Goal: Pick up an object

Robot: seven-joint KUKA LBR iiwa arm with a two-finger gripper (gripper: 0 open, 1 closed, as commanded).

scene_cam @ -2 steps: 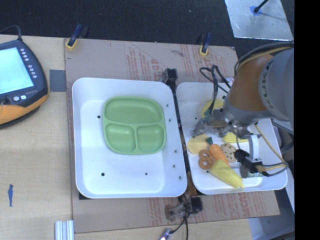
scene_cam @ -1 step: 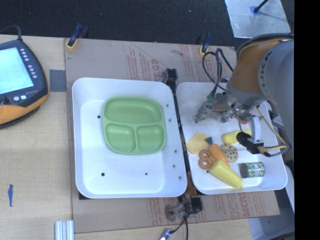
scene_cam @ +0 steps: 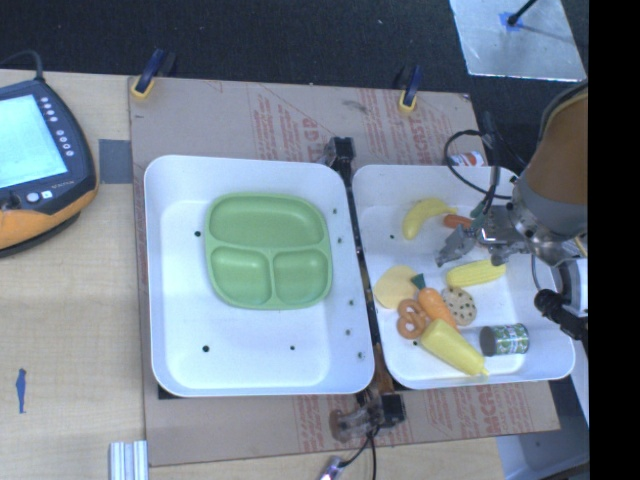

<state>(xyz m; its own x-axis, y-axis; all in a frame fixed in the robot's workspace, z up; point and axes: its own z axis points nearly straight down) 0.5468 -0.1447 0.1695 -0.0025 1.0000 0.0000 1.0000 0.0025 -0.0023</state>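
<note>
Nearest us in the right bin [scene_cam: 560,368] lies a small can [scene_cam: 505,340], and beyond it we see the gripper [scene_cam: 462,250], fingers spread and empty, poised just above-left of the corn cob [scene_cam: 476,273], whose long axis runs left-right.

Bright, even overhead light washes my counter [scene_cam: 80,348]; the white bins [scene_cam: 180,358] glare slightly, shadows stay faint, and detail looks soft throughout.
</note>
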